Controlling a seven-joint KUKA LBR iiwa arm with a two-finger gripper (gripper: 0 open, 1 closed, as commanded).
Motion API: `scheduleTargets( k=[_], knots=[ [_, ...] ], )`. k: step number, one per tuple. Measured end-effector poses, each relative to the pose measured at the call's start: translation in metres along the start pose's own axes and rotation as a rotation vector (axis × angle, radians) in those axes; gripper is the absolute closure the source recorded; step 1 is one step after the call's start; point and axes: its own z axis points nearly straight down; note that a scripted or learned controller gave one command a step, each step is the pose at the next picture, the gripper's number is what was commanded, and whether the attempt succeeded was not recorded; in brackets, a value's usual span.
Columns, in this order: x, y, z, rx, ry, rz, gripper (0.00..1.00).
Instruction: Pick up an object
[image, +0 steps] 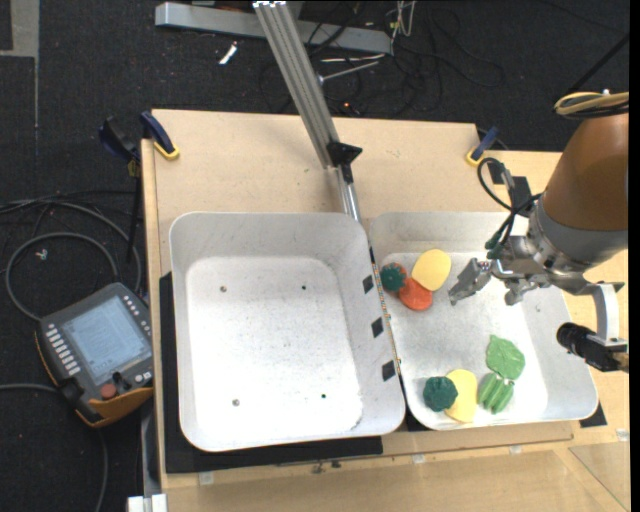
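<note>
Claw (492, 281): hangs over the right-hand bin (560, 330), at its upper middle, on the grey arm (590, 190) with its orange band, reaching in from the right. Two metal fingers (466, 283) point left and down; whether they are spread or pressed together cannot be told, and nothing is seen between them.

Nearest items, just left of the claw, apart from it:
- yellow piece (432, 268), one, rounded;
- orange-red piece (417, 296), one, touching the yellow piece's lower edge;
- dark green piece (391, 277), one, against the bin's left wall.

Lower group, well below the claw, near the bin's front edge:
- light green leafy piece (505, 357), one;
- ridged green piece (495, 392), one, just under the leafy one;
- second yellow piece (462, 394), one, beside the ridged one;
- second dark green piece (439, 393), one, touching that yellow piece's left side.

Count in this bin: seven items.

Left-hand bin (200, 250): white, side by side with the first.

Table (250, 160): pale wood, bearing both bins. A control pendant (95, 350) lies on the floor to its left.
</note>
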Motion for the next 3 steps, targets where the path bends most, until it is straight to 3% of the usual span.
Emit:
scheduleTargets(
  k=[1,3],
  knots=[
    [0.000,0.001,-0.002,-0.004,-0.001,0.002,0.00],
    [0.014,-0.003,0.089,0.001,0.000,0.002,0.00]
  ],
)
